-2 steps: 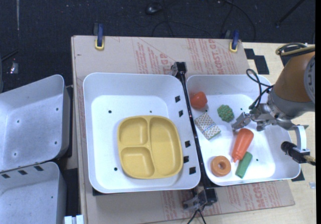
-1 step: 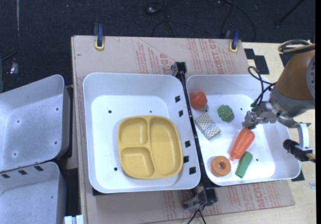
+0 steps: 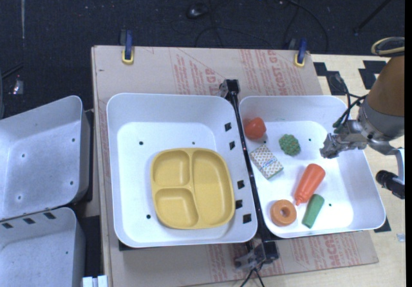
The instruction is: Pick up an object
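Observation:
The right bin (image 3: 360, 215) holds a red tomato (image 3: 255, 127), a green broccoli floret (image 3: 290, 145), a small patterned box (image 3: 266, 161), an orange carrot (image 3: 309, 182), a green cylinder (image 3: 313, 210) and an orange doughnut ring (image 3: 283, 212). My gripper (image 3: 332, 147) hangs over the right bin's right side, above and right of the carrot and to the right of the broccoli. Nothing shows between its fingers. The wrist behind it hides part of the bin's right wall.
The left bin (image 3: 125, 150) holds a yellow divided tray (image 3: 192, 187). A black divider (image 3: 243, 150) runs between the two bins. Both stand on a cardboard sheet (image 3: 193, 67) clamped at the back. Grey metal trays (image 3: 38, 150) lie at the far left.

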Robot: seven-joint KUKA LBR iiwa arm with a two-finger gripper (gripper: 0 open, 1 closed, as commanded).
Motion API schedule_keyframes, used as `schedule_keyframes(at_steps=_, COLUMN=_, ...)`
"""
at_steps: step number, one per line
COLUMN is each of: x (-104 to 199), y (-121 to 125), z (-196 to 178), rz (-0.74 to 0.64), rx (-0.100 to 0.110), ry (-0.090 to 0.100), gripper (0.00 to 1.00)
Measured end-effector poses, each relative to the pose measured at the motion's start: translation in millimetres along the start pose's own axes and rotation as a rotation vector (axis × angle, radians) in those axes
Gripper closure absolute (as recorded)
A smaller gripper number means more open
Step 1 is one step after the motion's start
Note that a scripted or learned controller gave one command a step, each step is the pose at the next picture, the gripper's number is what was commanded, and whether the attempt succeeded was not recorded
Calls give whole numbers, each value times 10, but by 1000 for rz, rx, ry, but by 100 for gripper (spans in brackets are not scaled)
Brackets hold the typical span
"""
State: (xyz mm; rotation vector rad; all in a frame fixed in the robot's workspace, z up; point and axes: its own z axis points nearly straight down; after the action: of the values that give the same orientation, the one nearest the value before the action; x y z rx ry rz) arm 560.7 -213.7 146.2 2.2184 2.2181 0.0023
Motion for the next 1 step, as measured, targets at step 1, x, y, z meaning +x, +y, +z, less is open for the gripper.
schedule_keyframes(at_steps=1, x=35, y=-70, z=-580, rz=-2, rx=-1, ry=0, gripper=100)
